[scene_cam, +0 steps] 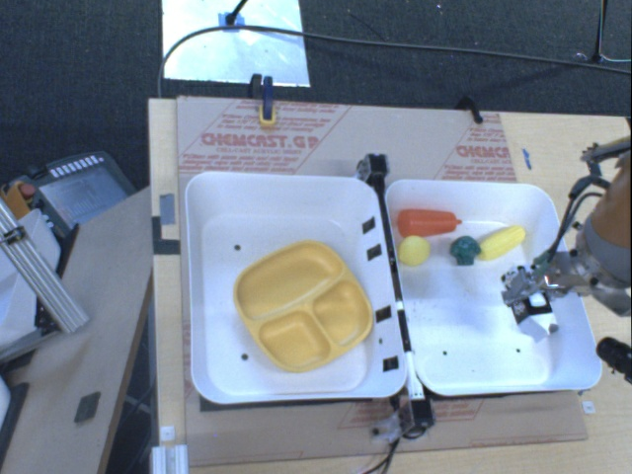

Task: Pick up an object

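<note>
Bins first: 2 shallow white trays side by side across the middle of the frame. Left bin (212,205) bearing a yellow divided plate (301,304) with 3 compartments, set slightly tilted toward the lower centre. Right bin (464,363) holding 4 toy foods grouped along its upper part: an orange carrot (428,222) lying lengthwise near the top left corner, a yellow ball-like fruit (414,251) just below it, a dark green broccoli-like piece (465,250) to the right of that fruit, and a yellow corn cob or banana (501,242) slanting up just beside the green piece. Lower half of this bin bare white.

Gripper (528,299) low over the right side of the right bin, right centre of the frame, well apart from the foods, reaching in from the grey arm (604,265) at the right edge. Fingers too blurred to judge spread or pressed; nothing visibly between them.

Beneath both bins, a printed cardboard sheet (336,136). At upper left, a shiny metal plate (237,28) on dark carpet.
</note>
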`<control>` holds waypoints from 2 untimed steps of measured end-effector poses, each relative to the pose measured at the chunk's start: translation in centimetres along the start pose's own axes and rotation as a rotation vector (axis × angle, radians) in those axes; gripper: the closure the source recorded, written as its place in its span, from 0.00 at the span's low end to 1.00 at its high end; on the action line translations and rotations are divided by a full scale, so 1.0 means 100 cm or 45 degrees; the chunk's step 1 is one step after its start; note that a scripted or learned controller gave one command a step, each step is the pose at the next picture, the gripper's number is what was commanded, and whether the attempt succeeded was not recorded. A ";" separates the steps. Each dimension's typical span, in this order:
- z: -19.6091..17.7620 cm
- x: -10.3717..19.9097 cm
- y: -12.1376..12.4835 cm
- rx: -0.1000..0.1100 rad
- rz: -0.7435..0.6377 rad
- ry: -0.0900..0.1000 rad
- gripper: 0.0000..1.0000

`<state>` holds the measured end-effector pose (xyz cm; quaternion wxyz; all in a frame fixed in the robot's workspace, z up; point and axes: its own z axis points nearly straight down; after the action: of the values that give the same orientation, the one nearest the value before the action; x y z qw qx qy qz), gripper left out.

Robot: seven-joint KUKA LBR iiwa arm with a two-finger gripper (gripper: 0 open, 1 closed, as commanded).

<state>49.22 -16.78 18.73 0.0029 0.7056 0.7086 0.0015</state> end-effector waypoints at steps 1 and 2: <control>-0.053 -0.001 0.002 -0.002 -0.001 -0.001 1.00; -0.042 0.056 0.021 0.005 -0.007 0.005 1.00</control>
<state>51.23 -11.11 22.92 0.0001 0.7035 0.7107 0.0012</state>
